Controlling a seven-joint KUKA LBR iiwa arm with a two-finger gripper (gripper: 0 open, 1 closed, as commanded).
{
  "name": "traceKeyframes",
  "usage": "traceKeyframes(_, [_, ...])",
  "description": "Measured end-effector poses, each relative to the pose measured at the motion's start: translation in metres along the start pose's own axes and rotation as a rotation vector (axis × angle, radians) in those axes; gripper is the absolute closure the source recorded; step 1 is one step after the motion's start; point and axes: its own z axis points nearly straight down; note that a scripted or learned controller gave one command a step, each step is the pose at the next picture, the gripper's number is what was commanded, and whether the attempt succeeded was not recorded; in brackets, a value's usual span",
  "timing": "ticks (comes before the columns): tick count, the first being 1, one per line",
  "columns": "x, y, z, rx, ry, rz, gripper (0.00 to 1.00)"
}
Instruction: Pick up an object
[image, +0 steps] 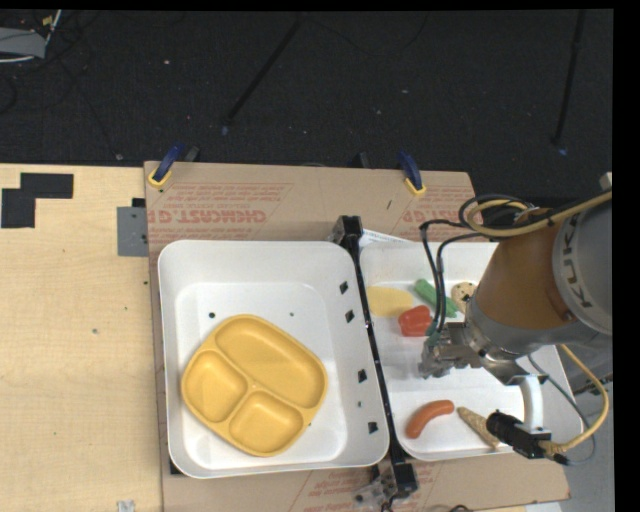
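Claw (438, 358) is hung low over the right bin (462, 268), just beside a red piece (415, 321) (wide or narrow cannot be told). A yellow piece (390, 299) and a green piece (428, 292) are laid near it. An orange sausage (428, 417) is laid nearer the front. A yellow plate (254, 383) is laid in the left bin (250, 265).

The grey arm with the orange band (530, 290) is covering much of the right shallow white bin (392, 265) and is hiding one end of a green plastic piece (427, 291). A small pale round thing (461, 292) is peeking out beside the arm, too small to identify.
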Motion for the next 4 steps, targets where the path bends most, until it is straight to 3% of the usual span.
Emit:
traceKeyframes(2, [0.001,-0.005,-0.088,-0.005,0.000,-0.002,1.00])
traceKeyframes(3, [0.001,-0.005,-0.107,-0.003,0.000,-0.001,1.00])
traceKeyframes(4, [0.051,0.005,-0.101,0.000,0.001,-0.005,1.00])
